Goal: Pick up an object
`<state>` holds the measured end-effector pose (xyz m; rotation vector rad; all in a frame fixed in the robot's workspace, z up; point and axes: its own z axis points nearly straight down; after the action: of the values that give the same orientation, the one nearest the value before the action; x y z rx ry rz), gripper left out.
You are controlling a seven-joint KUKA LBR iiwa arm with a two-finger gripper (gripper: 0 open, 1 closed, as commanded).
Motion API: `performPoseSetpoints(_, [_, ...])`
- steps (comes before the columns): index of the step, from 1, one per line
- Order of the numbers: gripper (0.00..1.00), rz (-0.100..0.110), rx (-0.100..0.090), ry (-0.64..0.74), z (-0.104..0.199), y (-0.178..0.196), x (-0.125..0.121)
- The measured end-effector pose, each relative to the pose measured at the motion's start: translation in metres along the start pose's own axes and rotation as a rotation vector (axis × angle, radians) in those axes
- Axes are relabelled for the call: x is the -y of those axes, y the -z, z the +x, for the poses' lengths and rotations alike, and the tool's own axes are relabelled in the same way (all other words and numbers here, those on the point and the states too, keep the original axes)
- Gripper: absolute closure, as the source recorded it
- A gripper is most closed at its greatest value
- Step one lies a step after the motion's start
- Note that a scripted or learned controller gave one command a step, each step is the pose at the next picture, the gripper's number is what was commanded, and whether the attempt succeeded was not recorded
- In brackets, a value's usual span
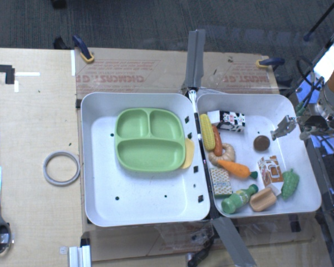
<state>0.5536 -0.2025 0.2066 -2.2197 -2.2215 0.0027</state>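
Observation:
The right bin (300, 204) holds several toy foods: a yellow corn cob (207, 132), a black-and-white box (232, 120), a brown round piece (261, 143), an orange carrot (234, 167), an orange-and-white packet (270, 169), a green pickle (289, 183), a tan bun (263, 199) and a green bottle (238, 200). My gripper (283, 128) hangs over the right bin's far right side, just up and right of the brown round piece. Nothing is seen held in it.
The left bin (100, 199) carries a green divided plate (150, 139) with a yellow piece (188, 153) at its right edge. On the bench to the left lie a tape ring (62, 167) and scissors (0, 232). Clamps (83, 49) sit at the back.

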Motion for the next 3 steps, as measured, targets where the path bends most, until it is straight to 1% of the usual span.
performPoseSetpoints(1, [0.0, 0.0, -0.001, 0.225, 0.069, -0.072, 0.001])
performPoseSetpoints(2, [0.0, -0.016, 0.006, 0.231, 0.09, -0.108, 0.016])
performPoseSetpoints(3, [0.0, -0.014, 0.004, 0.082, 0.101, -0.111, 0.046])
